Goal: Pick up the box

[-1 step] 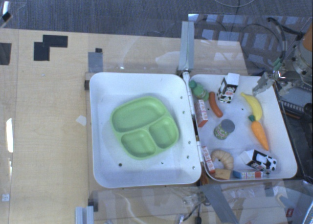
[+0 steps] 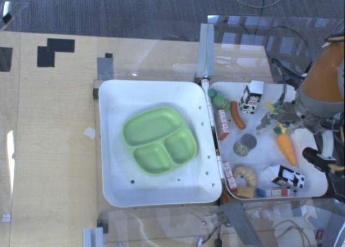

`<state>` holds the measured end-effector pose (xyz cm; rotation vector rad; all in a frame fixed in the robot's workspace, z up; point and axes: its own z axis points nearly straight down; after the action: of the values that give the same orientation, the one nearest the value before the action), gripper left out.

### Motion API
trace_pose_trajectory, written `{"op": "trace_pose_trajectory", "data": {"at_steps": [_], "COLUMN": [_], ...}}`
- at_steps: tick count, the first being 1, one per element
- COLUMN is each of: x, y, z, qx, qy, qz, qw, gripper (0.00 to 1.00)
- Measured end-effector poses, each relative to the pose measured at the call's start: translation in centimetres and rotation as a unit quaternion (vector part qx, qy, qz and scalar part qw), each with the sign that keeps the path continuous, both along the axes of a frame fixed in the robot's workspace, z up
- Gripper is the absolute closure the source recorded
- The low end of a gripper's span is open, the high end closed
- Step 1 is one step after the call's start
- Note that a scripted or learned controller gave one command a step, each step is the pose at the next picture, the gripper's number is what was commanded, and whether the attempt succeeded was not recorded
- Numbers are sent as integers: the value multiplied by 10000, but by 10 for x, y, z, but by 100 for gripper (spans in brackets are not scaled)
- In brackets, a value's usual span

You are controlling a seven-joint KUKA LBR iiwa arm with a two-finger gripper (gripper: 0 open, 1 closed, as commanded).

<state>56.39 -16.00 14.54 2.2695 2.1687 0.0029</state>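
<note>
A small red and white box [image 2: 222, 124] lies along the left wall of the right bin [image 2: 318, 189]. A second similar box [image 2: 229, 174] lies lower against the same wall, and a flat colourful box [image 2: 273, 192] rests near the front rim. Two cow-patterned cartons stand in this bin, one at the back [image 2: 251, 99] and one at the front right [image 2: 288, 177]. My gripper [image 2: 274, 117] hangs over the right bin's back right part, just above the top of a carrot [image 2: 286, 149] and to the right of the back carton. Nothing shows between its fingers.
The right bin also holds a green bottle [image 2: 218, 99], a red sausage [image 2: 237, 115], a grey can [image 2: 245, 145] and a croissant [image 2: 248, 174]. A green divided plate [image 2: 159, 141] lies in the left bin [image 2: 113, 186]. Cables trail behind the bins.
</note>
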Motion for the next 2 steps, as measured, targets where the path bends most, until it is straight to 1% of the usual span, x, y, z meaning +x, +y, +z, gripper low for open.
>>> {"op": "trace_pose_trajectory", "data": {"at_steps": [1,2], "x": [61,45], "y": [59,77], "z": [-57,-56], "qx": [-2,-6], "qy": [-42,-43], "qz": [280,195], "qw": [9996,9998], "gripper": [0,0]}}
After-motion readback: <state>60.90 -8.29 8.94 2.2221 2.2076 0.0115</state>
